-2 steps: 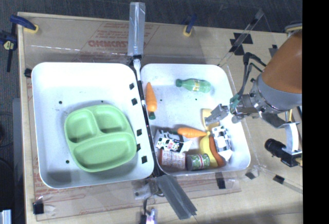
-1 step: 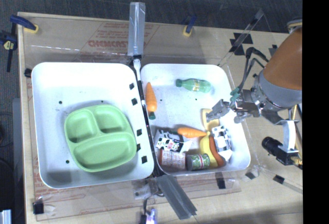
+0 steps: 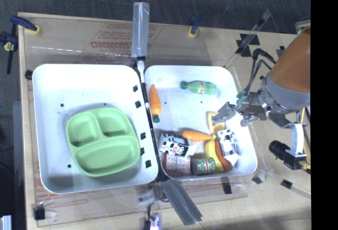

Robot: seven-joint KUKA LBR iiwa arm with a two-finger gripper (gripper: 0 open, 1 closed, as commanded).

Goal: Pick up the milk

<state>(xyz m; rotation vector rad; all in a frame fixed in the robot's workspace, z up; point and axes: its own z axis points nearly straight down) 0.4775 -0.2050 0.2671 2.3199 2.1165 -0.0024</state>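
The counter [image 3: 79, 34] fills most of the frame, a light wooden board carrying two shallow white bins side by side. The left bin [image 3: 53, 81] holds a green divided plate [image 3: 104, 140] in its lower middle. The right bin [image 3: 179, 73] holds the smaller things, crowded mostly along its lower edge.

The arm [image 3: 293, 73] enters from the right edge of the frame, its orange band uppermost and grey wrist below, reaching leftward at about mid-height. The end effector [image 3: 228, 111] hangs over the right side of the right bin, pointing left; whether it is open or closed cannot be told, and nothing is seen in its grasp.

The milk [image 3: 227, 143], a small white carton with dark print, lies in the lower right of the right bin, just below the end effector. Its long axis runs roughly top to bottom in the frame, tilted slightly.

Beside it lie a banana [image 3: 212, 148], a carrot [image 3: 196, 135] and another carrot [image 3: 155, 100] by the divider. A green bottle [image 3: 199, 87] lies crosswise near the top.
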